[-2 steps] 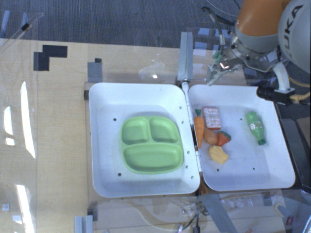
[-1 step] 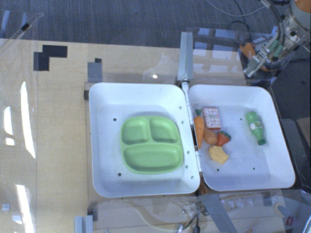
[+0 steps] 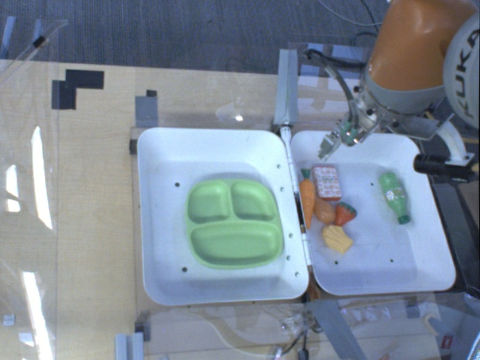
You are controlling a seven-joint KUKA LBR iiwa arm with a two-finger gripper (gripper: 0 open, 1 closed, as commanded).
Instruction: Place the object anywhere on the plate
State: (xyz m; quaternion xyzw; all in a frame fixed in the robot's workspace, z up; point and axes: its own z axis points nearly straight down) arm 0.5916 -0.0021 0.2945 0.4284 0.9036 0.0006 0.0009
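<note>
While the arm reaches in from the right, the scene reads as follows.

Plate: the green plate (image 3: pixel 234 226) lies in the left bin (image 3: pixel 161 201); it is smooth moulded plastic, a rounded rectangle with two small upper compartments and one long lower one.

Objects: in the right bin (image 3: pixel 390 265) a cluster of toy food sits near the left wall. The orange carrot (image 3: pixel 307 199) is a tapered cone, its long axis about parallel to the bin divider, green end toward the far side. Beside it lie a flat pink-and-white packet (image 3: pixel 326 181), a round orange piece (image 3: pixel 325 211), a small red piece (image 3: pixel 344 214) and a ridged yellow piece (image 3: pixel 337 238).

Bottle: a green bottle (image 3: pixel 394 196), glossy, lies well apart on the right, long axis near-to-far, slightly slanted.

Tool: the tool (image 3: pixel 330 147) hangs over the far edge of the right bin, above the packet; it is small and blurred, so whether its fingers are apart or together I cannot tell.

Surface: pale wood grain.
</note>
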